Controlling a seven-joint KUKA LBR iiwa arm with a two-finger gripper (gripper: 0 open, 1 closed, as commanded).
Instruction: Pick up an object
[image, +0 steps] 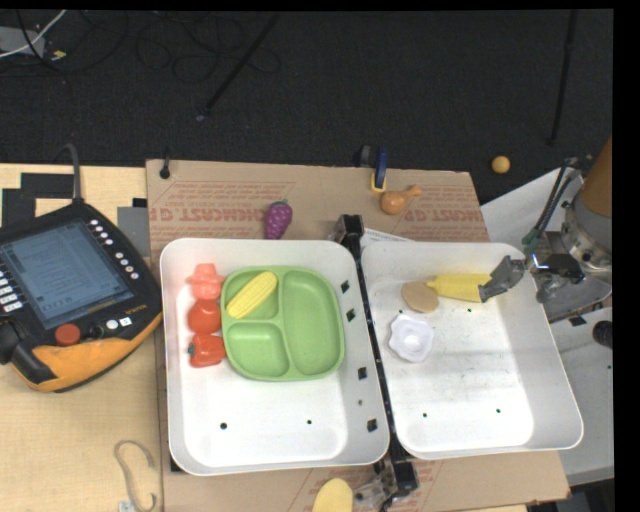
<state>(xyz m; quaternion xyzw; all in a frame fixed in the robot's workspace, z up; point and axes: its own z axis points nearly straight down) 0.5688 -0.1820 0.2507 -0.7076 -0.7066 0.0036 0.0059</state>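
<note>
In the right bin (520, 420) a yellow banana-shaped piece (458, 288) lies near the back. A tan round disc (420, 296) sits just left of it, and a white crumpled object (410, 338) lies in front of the disc. My gripper (503, 277) reaches in low over the bin's right rear, with its dark tip right at the yellow piece's right end. Nothing is seen lifted off the bin floor.
The left bin (260, 430) holds a green divided plate (285, 325) with a corn cob (249, 293), plus red and pink toy pieces (204, 315) beside it. A purple toy (277, 218) and an orange one (397, 200) lie on the cardboard behind. A teach pendant (70, 285) rests at the left.
</note>
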